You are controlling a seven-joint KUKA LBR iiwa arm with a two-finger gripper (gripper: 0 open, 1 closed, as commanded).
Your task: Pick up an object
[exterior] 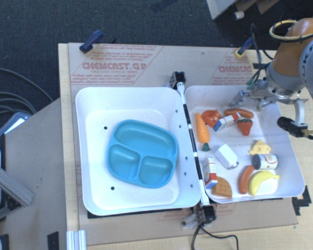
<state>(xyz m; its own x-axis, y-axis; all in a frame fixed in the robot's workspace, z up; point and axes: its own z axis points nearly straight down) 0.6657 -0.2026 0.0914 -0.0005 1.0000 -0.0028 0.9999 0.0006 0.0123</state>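
- A bench (146, 61) topped with a tan cardboard sheet is carrying two shallow white bins side by side, and it is standing on a dark carpeted floor (68, 9).
- Red print on the cardboard is reading "CHEMCAST GP" (113, 66) near the far edge, with smaller lines around it that are too fine to read; a second, partly covered print of the same kind is showing near the far right corner.
- Blue clamps (91, 40) are gripping the bench's far edge, and grey cables (15, 92) are looping on the floor off its left side.
- The left bin (88, 155) is holding a blue three-compartment plate (142, 153) near its middle.
- The right bin (292, 165) is holding toy food: a carrot (202, 128) along its left edge, a tomato (211, 117) and a strawberry (244, 126) toward the far side, a white block (226, 155) in the middle, and a banana (263, 182), a hot dog (245, 178) and a small can (265, 162) near the front right corner.
- A small bottle with a label (211, 172) too small to read is lying by the front left corner.
- The gripper (249, 96) is hanging over the right bin's far edge; whether it is clenched or released I cannot tell, and the toys are lying apart from it in the bin.
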